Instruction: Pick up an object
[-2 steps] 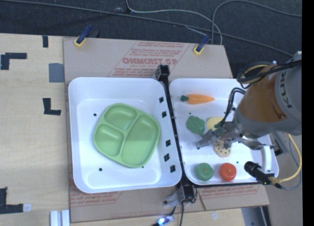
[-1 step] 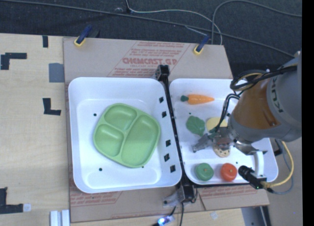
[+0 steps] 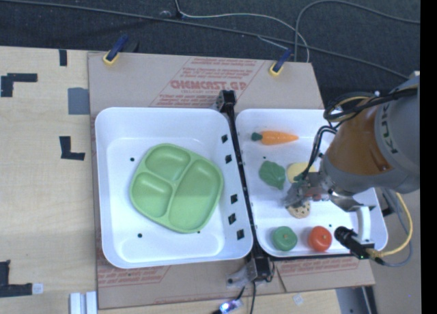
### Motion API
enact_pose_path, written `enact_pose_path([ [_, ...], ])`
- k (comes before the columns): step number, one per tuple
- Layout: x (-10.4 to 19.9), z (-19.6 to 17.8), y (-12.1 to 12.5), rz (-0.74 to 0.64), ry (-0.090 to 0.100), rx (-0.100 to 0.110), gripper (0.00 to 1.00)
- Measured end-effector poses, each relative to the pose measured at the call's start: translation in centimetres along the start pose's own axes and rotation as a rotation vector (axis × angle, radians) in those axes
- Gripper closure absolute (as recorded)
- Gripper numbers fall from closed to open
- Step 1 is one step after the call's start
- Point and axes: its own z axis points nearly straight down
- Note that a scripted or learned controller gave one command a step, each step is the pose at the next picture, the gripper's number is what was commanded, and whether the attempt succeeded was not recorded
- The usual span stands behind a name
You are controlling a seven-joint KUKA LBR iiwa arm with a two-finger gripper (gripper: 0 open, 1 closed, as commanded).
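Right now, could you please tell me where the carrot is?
The carrot lies at the far end of the right bin, just beyond the dark green piece and beside the divider between the two bins.

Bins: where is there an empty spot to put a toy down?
The left bin has bare white floor around the green tray, widest along its upper edge. The right bin is crowded: carrot, green lump, cookie, round green piece, tomato and the gripper. Bare floor remains between carrot and top rim.
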Motion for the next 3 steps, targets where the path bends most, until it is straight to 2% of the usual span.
enact_pose_path([
  [2,-0.7,-9.9,-0.8,-0.001,0.005,0.007,1.0],
  [3,-0.7,-12.6,-0.7,-0.001,0.006,0.008,1.0],
])
